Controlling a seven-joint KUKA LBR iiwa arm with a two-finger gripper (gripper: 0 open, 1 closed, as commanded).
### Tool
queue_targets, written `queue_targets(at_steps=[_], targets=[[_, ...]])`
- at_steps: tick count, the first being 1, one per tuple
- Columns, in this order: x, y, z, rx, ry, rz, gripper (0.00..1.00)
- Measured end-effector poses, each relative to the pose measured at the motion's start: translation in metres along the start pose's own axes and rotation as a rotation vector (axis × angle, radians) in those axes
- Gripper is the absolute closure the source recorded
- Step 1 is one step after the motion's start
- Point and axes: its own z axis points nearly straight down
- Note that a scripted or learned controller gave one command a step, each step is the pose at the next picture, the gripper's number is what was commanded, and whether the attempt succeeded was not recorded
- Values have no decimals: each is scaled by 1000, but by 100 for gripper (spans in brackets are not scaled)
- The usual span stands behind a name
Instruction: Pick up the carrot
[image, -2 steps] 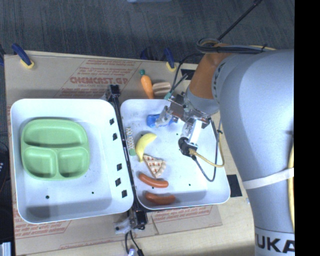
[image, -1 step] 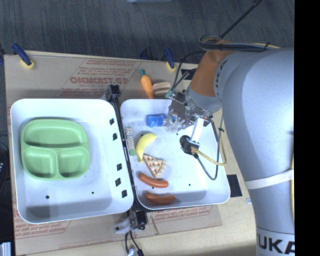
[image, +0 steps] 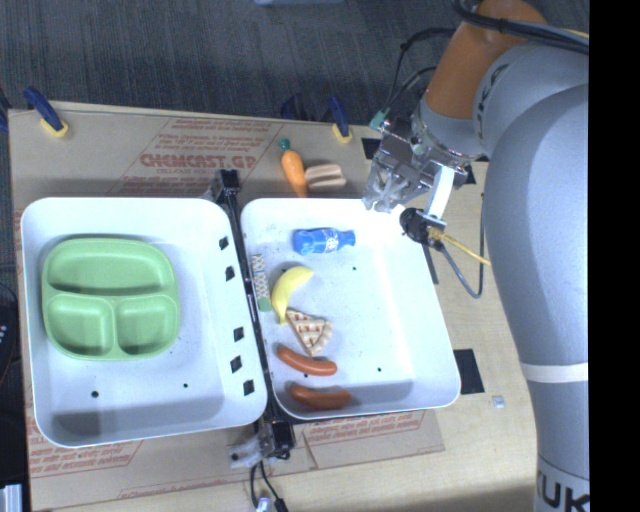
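Item, right bin (image: 425, 340): its far right corner lies directly under my gripper (image: 392, 188), the basin spreading away below and to the gripper's left. Item, left bin (image: 35, 300): well off to the gripper's left, bearing a green divided tray (image: 110, 295). Item, gripper: hung over that far corner rim; whether it is released or clenched I cannot tell, and I see nothing held. Item, carrot (image: 293, 171): outside both bins, on the cardboard (image: 180, 150) behind the right bin's far edge, left of the gripper and about level with it (green tip away from the bin, long axis running roughly away from the camera). I judge the reach to be a sideways shift leftward. Item, bun-like piece (image: 324, 178): just beside the carrot, between it and the gripper, the likeliest obstruction. Items in the right bin, below-left of the gripper: blue bottle (image: 322, 240), banana (image: 286, 290), waffle wedge (image: 309, 331), two sausages (image: 306, 362).
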Motion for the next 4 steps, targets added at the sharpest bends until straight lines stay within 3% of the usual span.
queue_targets(at_steps=[1,2,3,4], targets=[[76,-62,7,3,0,-109,100],[63,-164,-18,4,-2,156,100],[-26,-115,-36,0,-1,-63,100],[37,-187,59,5,-2,188,100]])
